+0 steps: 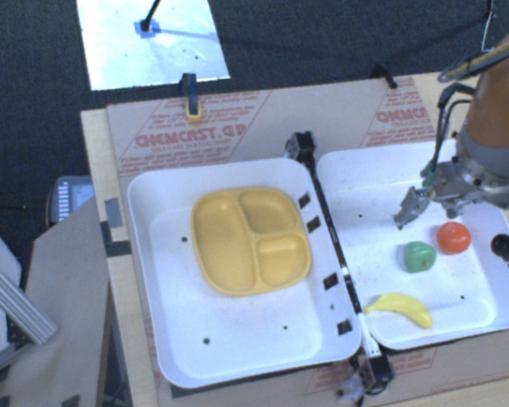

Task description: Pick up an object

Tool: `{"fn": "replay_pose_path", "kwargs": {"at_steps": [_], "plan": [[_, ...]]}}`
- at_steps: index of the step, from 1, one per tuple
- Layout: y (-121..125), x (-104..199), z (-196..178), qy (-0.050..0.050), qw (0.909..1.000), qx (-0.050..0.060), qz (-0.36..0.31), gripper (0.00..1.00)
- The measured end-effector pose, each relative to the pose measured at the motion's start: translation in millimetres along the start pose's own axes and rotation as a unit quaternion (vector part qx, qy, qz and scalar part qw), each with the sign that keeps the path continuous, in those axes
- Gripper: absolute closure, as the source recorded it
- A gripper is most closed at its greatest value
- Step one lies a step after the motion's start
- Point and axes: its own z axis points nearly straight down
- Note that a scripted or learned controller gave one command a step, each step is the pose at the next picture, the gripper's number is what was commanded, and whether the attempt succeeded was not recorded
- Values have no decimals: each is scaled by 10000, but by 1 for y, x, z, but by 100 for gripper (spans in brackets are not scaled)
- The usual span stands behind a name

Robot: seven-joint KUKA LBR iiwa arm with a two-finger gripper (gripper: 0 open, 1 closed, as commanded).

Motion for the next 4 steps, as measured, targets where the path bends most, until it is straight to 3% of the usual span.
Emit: {"fn": "replay_pose_path", "kwargs": {"at_steps": [1,3,4], "plan": [[3,0,-6,-8,10000,-61,-13,0],[4,3,109,-6,10000,-43,-1,0],[5,2,96,-13,10000,-60,4,100]]}}
